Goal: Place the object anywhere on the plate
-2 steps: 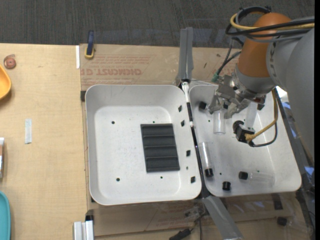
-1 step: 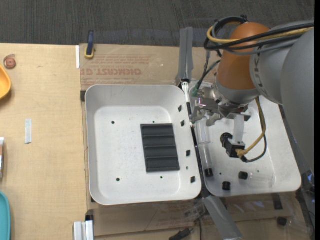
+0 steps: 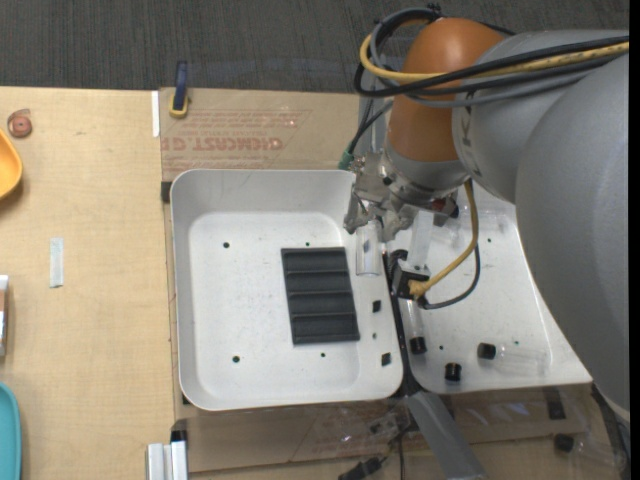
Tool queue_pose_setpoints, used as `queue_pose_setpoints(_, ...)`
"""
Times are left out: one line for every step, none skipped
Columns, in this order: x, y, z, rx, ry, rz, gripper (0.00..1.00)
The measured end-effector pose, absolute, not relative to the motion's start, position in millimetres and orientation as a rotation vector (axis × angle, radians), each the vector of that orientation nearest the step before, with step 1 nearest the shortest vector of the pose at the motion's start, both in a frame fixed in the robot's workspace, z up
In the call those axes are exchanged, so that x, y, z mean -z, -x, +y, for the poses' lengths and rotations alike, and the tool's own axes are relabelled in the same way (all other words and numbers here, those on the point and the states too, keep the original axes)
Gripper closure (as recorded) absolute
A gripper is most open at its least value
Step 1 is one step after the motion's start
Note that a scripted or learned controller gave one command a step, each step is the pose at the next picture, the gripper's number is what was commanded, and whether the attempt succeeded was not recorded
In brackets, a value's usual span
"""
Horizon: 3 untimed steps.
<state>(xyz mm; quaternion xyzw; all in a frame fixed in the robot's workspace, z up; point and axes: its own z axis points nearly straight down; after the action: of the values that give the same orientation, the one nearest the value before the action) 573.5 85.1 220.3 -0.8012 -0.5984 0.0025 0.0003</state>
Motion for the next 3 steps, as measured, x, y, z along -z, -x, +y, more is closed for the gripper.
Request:
queue_pose_setpoints(-247, -535.1, 141, -0.008, 2.389, -2.039, 1.0)
queue_pose_setpoints(-355, -561.8, 139, -0.005, 1.811, -2.568, 1.0)
queue_pose_setpoints(-259, -543.9, 185, -0.007, 1.7, -2.64, 1.0)
